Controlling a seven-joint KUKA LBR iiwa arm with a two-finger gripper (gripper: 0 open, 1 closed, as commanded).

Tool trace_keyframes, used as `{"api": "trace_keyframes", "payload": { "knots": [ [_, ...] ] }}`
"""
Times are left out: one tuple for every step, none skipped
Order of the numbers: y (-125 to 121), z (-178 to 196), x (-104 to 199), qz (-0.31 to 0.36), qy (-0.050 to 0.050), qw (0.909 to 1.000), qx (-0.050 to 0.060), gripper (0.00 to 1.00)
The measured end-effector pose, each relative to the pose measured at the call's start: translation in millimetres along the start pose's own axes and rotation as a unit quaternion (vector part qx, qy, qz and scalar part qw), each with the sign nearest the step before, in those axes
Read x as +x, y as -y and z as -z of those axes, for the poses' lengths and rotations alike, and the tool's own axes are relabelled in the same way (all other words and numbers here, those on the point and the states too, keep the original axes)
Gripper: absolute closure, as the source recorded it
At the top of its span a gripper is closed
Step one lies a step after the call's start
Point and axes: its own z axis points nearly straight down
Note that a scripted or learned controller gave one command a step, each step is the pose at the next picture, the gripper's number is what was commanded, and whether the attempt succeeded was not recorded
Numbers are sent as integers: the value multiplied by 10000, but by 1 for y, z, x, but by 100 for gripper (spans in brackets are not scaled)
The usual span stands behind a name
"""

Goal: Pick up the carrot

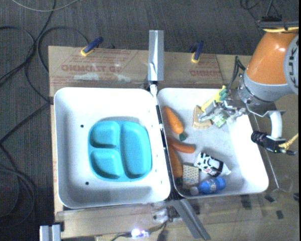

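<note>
Currently I am counting two white bins: the left bin is holding one blue divided tray; the right bin is holding one carrot by its left wall, beside other small items. One gripper is hovering at the bin's far side; its jaw state I cannot tell.

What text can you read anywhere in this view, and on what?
"CHEMCAST GP", faint red print on the board behind the left bin; my best reading.
Red print on the board behind the right bin: too blurred to read.
Black lettering on the arm, cut off at the edge: unreadable.
Black-and-white pack: pattern, no legible words.
</note>
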Motion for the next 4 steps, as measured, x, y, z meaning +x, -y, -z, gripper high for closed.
{"api": "trace_keyframes", "payload": {
  "knots": [
    [-48,6,26,85,-1,10000,-4,0],
    [-62,-116,29,349,19,9994,-68,0],
    [-62,-108,30,350,9,9994,-60,100],
    [3,-43,92,-608,1,9982,9,100]
  ]
}}
